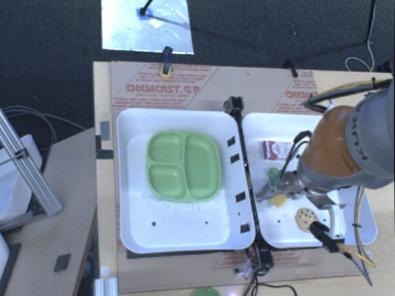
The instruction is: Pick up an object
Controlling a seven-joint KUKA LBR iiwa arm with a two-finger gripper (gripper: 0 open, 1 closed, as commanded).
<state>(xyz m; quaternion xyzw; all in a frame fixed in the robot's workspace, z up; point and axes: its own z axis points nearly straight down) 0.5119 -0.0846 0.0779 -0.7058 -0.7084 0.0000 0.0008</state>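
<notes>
My gripper [272, 190] is low over the left part of the right bin [364, 230], below the arm's orange band [330, 147]. Right beside its tip lie a small green object [273, 175] and a yellow piece [279, 200]; whether it touches either I cannot tell. A red and white carton [276, 148] lies toward the back of that bin. A tan, speckled, cookie-like piece [303, 217] sits near the bin's front, partly under the wrist.
The left bin [133, 227] holds a green divided plate [184, 166]. A black divider with clips [242, 165] runs between the bins. Cables hang off the arm over the right bin's front right corner [355, 242].
</notes>
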